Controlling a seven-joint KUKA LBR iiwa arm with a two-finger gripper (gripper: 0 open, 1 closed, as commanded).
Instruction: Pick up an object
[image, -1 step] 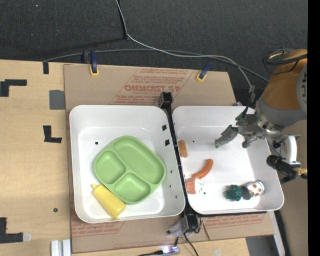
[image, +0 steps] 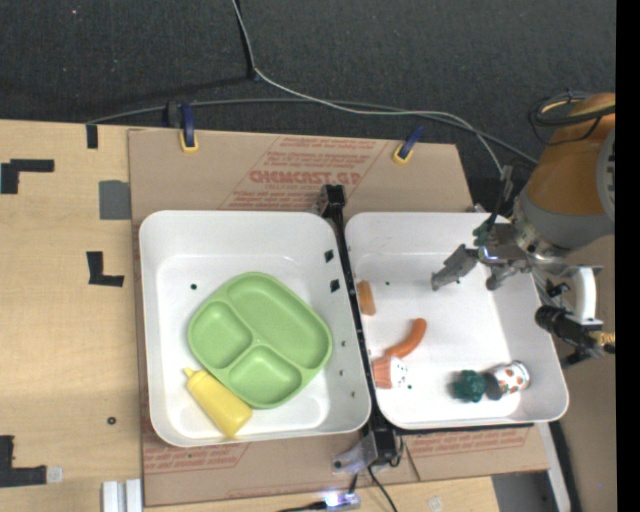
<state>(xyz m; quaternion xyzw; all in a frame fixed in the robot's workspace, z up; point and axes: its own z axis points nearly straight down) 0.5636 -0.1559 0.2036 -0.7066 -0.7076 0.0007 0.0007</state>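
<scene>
**Risk assessment: gripper above the right bin, nothing grasped**

The gripper (image: 478, 268) hangs over the upper right part of the right bin (image: 420, 232) with its two fingers spread apart and nothing between them. Candidate objects lie lower in the same bin: an orange curved piece (image: 408, 338), a small orange piece (image: 366, 297) near the dividing wall, a white-and-orange item (image: 392, 374), a green toy (image: 468, 385) and a white-and-red item (image: 510, 377) touching it.

Likely faults:
- A straight descent probably closes on bare bin floor, as no object lies directly beneath the fingers.
- The green toy and its neighbour touch; a grasp there may catch both or push one away.
- Objects near walls leave little finger clearance.

The left bin (image: 160, 300) holds a green divided plate (image: 260, 338) and a yellow bottle (image: 217, 401), well apart from the gripper.
</scene>
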